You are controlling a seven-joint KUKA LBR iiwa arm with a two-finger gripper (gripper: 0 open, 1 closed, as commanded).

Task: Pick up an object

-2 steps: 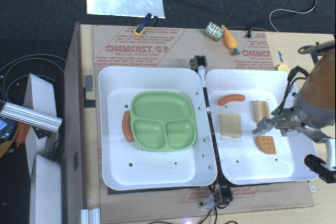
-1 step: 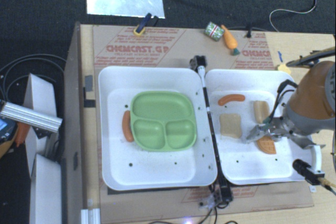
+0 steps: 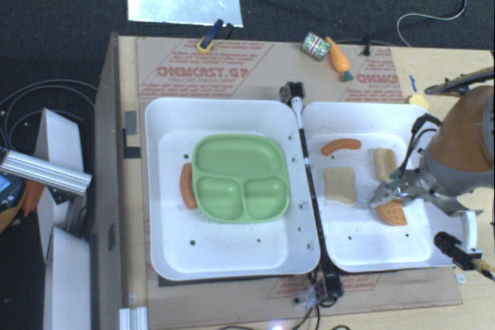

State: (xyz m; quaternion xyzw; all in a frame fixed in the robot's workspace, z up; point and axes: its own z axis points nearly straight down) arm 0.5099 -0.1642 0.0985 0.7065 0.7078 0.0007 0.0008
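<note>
My gripper point(image 3: 389, 194) is low in the right bin point(image 3: 363, 255), reaching in from the right on the grey arm with the orange band point(image 3: 464, 139). Its tip sits just above an orange wedge-shaped piece point(image 3: 393, 214) and touches or nearly touches its upper edge. A tan bread slice point(image 3: 339, 185) lies just to the left of the gripper. A pale bun-like piece point(image 3: 384, 164) lies just behind it. An orange-red sausage point(image 3: 341, 145) rests near the bin's back wall.
The left bin point(image 3: 166, 243) holds a green divided plate point(image 3: 240, 178) with a second sausage point(image 3: 186, 186) along its left side. On the cardboard behind the bins lie a small can point(image 3: 315, 45), a toy carrot point(image 3: 338, 59) and a yellow-and-black clip point(image 3: 211, 37).
</note>
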